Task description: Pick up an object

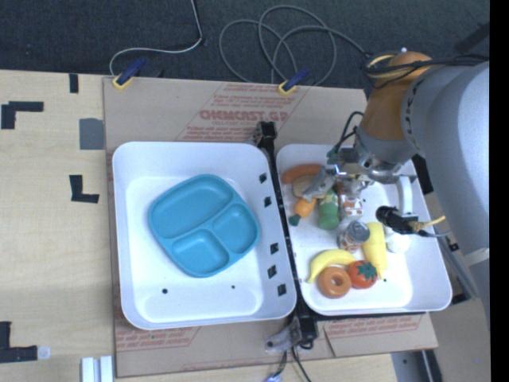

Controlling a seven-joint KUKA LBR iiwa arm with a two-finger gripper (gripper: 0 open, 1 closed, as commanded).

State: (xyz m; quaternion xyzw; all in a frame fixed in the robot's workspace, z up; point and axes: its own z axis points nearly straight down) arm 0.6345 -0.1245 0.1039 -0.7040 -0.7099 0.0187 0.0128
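My gripper reaches down into the right bin, low over a cluster of toy food near the bin's back left. Under and beside it lie a green piece, an orange carrot-like piece and an orange sausage shape. A yellow banana, a brown doughnut, a red tomato and a yellow corn-like piece sit nearer the front. A small can lies in the middle. Nothing is visibly lifted between the fingers.
The left bin holds a blue divided plate. A black divider with clips runs between the bins. The grey arm with its orange band overhangs the right bin's back right. Cables lie on the dark floor behind.
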